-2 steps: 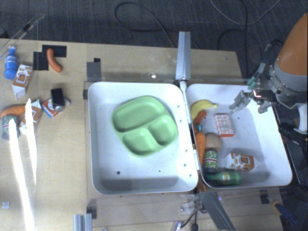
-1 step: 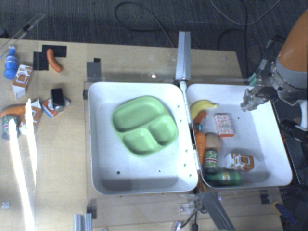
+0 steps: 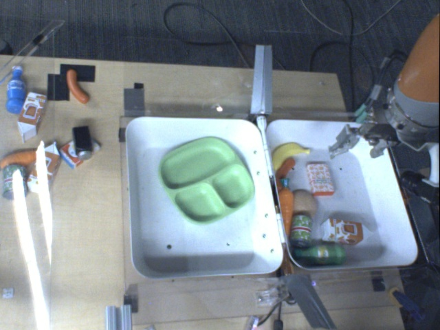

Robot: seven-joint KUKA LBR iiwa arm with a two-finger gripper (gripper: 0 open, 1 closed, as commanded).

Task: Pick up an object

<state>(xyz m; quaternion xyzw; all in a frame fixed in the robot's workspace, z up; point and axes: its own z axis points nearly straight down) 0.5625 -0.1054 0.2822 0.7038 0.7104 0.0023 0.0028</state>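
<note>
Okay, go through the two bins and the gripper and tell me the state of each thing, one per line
gripper: open, holding nothing, above the right bin's upper part
green divided plate: lying in the left bin, nothing on it
banana: lying by the right bin's left wall
carrot: lying along that wall
green bottle: on its side, at the near wall
small carton: lying tilted
snack packet: lying flat

Claw (image 3: 359, 140) spread wide, arm angled in from right.
</note>
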